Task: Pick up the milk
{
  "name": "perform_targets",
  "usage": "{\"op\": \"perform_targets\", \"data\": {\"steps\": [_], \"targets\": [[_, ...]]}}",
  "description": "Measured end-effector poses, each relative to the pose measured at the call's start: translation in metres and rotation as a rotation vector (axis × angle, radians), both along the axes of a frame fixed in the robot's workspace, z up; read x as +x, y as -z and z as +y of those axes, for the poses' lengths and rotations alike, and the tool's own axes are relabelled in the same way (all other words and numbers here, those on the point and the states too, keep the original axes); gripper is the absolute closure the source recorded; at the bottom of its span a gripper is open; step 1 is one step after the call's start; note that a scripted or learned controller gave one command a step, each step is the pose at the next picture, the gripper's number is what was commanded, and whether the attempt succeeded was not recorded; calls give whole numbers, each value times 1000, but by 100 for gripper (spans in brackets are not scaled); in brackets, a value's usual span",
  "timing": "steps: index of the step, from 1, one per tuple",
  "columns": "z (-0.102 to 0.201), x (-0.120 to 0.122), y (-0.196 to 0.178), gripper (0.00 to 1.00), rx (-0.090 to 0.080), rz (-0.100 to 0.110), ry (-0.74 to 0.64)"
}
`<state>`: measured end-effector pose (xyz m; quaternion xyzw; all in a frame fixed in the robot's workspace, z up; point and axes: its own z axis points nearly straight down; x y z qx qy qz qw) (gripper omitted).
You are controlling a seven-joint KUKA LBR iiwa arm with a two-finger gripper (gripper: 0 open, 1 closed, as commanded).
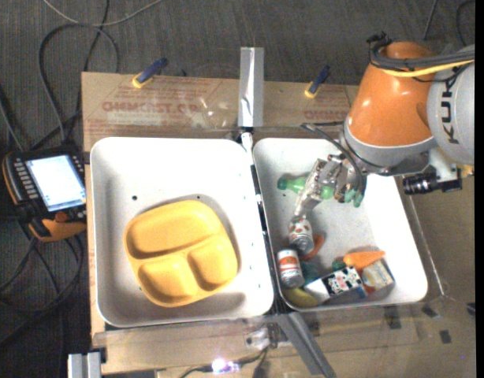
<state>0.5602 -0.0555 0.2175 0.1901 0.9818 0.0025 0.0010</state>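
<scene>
The milk [345, 281] is a small white carton with black patches and a blue base. It lies on its side near the front edge of the right bin [400, 235], between a dark can and a tan box. My gripper [307, 199] hangs over the middle-left of that bin, well behind the milk, pointing down and to the left. It is just above a small printed can [300, 231] and in front of a green bottle [290, 183]. I see nothing held in it.
An orange carrot [363, 257] and a tan box [378, 275] lie right of the milk. A red-topped can [288, 268] and a yellow-green fruit [304, 296] lie to its left. The left bin [116, 164] holds a yellow divided tray [182, 250].
</scene>
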Motion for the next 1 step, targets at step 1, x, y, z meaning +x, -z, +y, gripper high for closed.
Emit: {"op": "perform_targets", "data": {"steps": [1], "targets": [[31, 1, 13, 100, -6, 3, -132]]}}
